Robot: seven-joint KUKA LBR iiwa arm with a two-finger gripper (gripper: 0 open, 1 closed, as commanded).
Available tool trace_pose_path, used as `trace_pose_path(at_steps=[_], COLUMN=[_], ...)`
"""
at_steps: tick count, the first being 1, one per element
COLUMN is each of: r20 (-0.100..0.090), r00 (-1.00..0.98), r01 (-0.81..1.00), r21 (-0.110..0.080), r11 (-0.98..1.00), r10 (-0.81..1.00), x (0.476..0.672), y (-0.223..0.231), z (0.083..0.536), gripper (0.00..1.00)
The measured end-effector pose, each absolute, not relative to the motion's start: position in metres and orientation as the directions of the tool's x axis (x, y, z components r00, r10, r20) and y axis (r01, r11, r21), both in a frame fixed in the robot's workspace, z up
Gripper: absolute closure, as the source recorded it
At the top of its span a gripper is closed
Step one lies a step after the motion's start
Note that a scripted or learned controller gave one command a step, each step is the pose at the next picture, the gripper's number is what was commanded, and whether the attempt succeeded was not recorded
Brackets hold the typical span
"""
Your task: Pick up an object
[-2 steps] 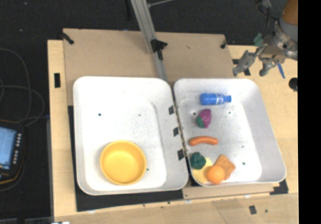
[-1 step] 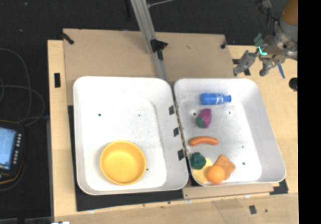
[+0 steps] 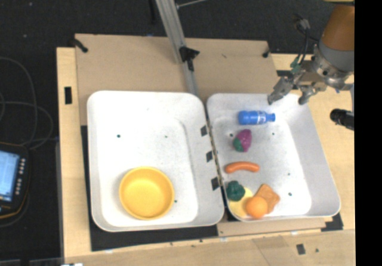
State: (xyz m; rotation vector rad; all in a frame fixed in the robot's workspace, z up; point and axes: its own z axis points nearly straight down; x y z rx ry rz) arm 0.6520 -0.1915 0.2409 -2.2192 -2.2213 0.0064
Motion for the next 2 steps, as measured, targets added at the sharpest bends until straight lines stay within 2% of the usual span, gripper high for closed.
trace_pose_path(at_steps=[2], r20=[-0.002], r00=[0.0], r01=[1.0], r21=[-0.005], r11=[0.0], r10=[1.0], x=[0.639], y=[-0.196], z=[0.142], gripper=[0.0])
